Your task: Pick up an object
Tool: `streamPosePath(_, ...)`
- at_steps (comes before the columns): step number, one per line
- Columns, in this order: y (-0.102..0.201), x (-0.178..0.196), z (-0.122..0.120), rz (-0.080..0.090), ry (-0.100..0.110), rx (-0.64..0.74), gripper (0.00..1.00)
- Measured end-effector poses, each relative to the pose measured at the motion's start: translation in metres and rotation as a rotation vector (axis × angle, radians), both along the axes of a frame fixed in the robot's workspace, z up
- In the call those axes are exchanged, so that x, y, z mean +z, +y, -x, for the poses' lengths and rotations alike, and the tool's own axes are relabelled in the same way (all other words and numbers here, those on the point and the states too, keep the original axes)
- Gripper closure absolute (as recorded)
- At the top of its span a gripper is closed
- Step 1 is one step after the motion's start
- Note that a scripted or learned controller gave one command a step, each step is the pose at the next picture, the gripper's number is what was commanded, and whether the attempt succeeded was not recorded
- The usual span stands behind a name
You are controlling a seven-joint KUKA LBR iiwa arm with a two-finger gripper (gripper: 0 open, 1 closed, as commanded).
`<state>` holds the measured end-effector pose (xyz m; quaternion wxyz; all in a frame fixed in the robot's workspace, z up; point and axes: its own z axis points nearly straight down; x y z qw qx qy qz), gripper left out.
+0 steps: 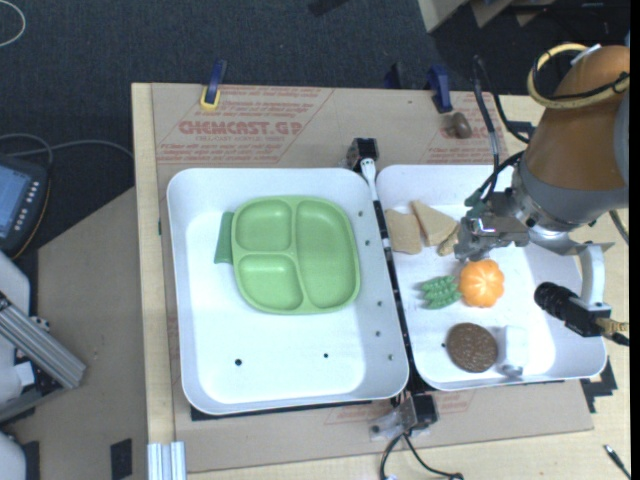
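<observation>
Brown paper-covered bench [300, 118] on dark carpet [150, 18].

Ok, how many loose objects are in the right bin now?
5: two tan wedges at the back, green piece, orange, brown disc in front. The arm may hide more.

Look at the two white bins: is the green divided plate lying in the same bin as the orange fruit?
No. The green divided plate lies in the left bin, while the orange fruit sits in the right bin.
</observation>
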<state>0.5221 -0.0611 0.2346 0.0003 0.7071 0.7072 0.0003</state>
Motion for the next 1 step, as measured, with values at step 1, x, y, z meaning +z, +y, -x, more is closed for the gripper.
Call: streamPosePath(1,-0.0007,-0.0143,-0.0102,0.000,0.003,0.000,1.00)
